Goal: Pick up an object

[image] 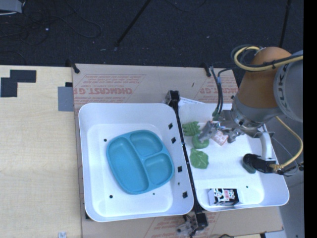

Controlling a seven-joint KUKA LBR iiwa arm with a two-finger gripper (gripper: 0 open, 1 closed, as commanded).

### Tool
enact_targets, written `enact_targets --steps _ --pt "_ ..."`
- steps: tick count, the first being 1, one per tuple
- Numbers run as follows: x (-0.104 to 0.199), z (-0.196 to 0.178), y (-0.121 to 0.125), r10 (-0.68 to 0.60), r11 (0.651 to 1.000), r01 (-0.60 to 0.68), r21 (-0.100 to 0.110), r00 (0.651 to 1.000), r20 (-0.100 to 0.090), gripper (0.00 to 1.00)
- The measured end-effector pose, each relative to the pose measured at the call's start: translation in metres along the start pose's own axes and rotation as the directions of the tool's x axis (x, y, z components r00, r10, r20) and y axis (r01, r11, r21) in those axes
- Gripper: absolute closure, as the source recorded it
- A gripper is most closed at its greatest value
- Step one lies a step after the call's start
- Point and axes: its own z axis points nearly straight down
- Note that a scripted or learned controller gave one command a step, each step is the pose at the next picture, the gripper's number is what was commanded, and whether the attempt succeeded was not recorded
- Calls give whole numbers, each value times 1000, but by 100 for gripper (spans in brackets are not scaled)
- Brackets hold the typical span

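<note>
Reaching in from the right of the frame, the hand hangs low over the upper middle of the right bin. Whether it is open or closed I cannot tell, since the wrist covers it from above. A small pink and white packet lies just at its lower right, partly hidden, its long axis perhaps running upper left to lower right. Left of the hand lie the upper green leaf, middle green leaf and lower green leaf. A black and white carton lies lengthwise left to right near the bin's lower edge. In the left bin sits a blue divided plate.
</note>
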Motion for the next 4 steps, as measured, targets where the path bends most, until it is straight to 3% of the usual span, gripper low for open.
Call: enact_targets --steps 1,3,4 --pt "0 -8 3 -2 1000 2 -14 1000 1 0" --pt "-2 81 0 0 1000 0 -10 1000 1 0" --pt "-1 98 0 2 1000 -2 -13 1000 1 0"
